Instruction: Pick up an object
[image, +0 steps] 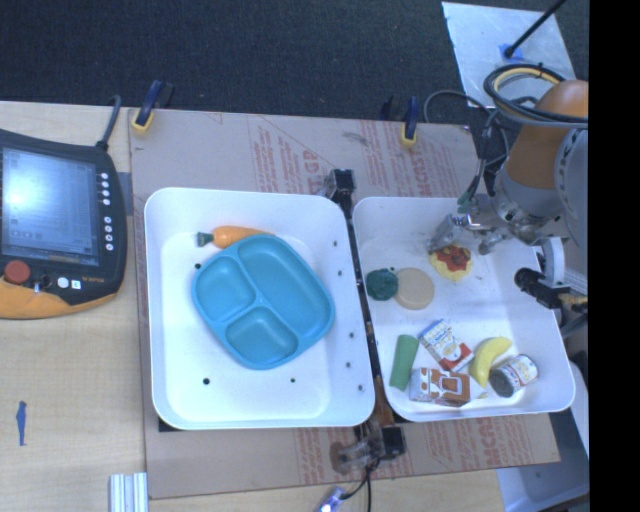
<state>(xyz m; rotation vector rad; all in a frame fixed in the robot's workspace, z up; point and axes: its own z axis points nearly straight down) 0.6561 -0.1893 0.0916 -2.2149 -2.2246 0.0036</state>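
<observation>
My gripper (465, 238) hangs over the far part of the right bin (560, 395), its two fingers (441, 241) spread open. Just in front of it and below lies a small yellow item with a red top (452, 261), touching or nearly touching the left finger; nothing is clamped between the fingers. Also in this bin are a dark green round piece (381, 284), a tan disc (414, 289), a green block (404, 361), two small cartons (444, 343) (440, 386), a banana (490, 358) and a small can (513, 374).
The left bin (170, 395) holds a blue divided plate (262, 300) with an orange carrot (235, 236) at its far edge. A teach pendant (55, 225) lies on the bench at left. Cables and the arm's body (545, 150) crowd the right bin's far right corner.
</observation>
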